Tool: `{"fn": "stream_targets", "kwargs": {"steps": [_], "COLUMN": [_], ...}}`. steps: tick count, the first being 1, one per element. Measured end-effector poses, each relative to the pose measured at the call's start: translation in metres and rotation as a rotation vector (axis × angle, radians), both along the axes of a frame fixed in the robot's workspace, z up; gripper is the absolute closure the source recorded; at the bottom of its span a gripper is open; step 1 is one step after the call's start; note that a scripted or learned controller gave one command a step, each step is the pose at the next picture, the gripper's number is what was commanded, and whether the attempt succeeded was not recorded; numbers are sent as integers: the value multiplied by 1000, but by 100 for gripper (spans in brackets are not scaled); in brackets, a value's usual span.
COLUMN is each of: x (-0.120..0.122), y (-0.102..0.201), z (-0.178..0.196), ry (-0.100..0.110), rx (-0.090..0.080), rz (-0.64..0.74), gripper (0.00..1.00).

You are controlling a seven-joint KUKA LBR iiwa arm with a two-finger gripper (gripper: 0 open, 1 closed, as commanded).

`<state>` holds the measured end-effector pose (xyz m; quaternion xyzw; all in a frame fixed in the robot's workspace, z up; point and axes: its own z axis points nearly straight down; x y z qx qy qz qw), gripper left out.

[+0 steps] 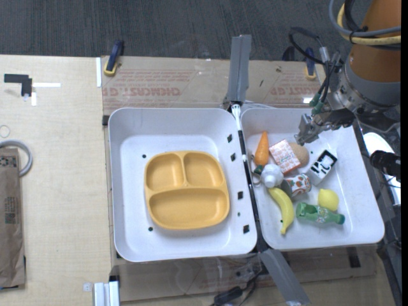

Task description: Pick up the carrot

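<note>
Your target, the tapered orange carrot point(262, 146), lies in the right-hand shallow white bin point(357, 234), close to that bin's left wall and toward its far side, its narrow end pointing away from you. The metal two-finger gripper point(306, 132) hangs to the right of the carrot, near it but apart, over the far middle of the same bin. You cannot tell from this view how wide the fingers stand, and nothing shows between them.

Just right of the carrot lies a small red-and-white packet point(284, 156), resting against a tan rounded item point(299, 153). Nearer to you sit a white ball-shaped object point(272, 176), a small patterned can point(299, 184), a yellow banana point(284, 210), a yellow lemon point(328, 199), a green plastic bottle on its side point(319, 215) and a black-and-white block point(322, 163).

The left-hand shallow white bin point(127, 190) holds a yellow divided plate with three compartments point(187, 189). Both bins rest on a brown cardboard sheet point(172, 85) on the pale wooden desk point(51, 139). A brown paper bag point(11, 215) lies at the desk's left edge. Dark carpet point(159, 11) runs beyond the far side.

The grey arm with its orange band point(381, 18) enters from the far right and slants down leftward to the gripper, cables looping around its wrist.
</note>
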<state>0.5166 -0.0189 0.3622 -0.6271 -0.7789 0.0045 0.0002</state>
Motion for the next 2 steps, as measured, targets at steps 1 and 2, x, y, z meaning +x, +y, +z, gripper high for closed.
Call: {"fn": "stream_targets", "kwargs": {"steps": [1, 2], "x": [0, 1], "y": [0, 0], "z": [0, 8], "ry": [0, 1], "rx": [0, -2], "rz": [0, 1], "gripper": [0, 100]}}
